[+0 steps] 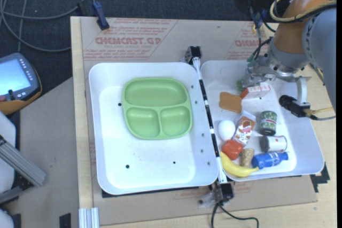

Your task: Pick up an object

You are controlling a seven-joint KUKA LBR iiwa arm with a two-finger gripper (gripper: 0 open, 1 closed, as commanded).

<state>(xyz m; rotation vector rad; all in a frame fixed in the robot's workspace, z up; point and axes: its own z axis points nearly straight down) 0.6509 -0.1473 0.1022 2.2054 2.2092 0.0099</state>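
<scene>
Gripper (255,81): low over the far end of the right bin (307,153), at the end of the grey arm (323,34) that comes in from the right. Whether it is open or closed cannot be told in this view.
Red and white carton (258,92): just below the gripper in the picture and close against it. Contact cannot be judged.
Orange-brown flat piece (232,102): left of the carton, near the bin's left wall.
White egg (227,128): nearer the camera than the flat piece, beside the red and white packet (245,130).
Dark green can (267,122): upright, right of the packet.
White cup (276,142): on its side, just in front of the can.
Blue bottle (270,159): lying down at the near end, right of the banana (236,168).
Red piece (232,148) and tan piece (247,156): between the egg and the banana, touching one another.
Left bin (109,165): holds a green divided plate (156,107), three compartments, set toward the far side.
Bench (80,115): brown board under both bins.
</scene>
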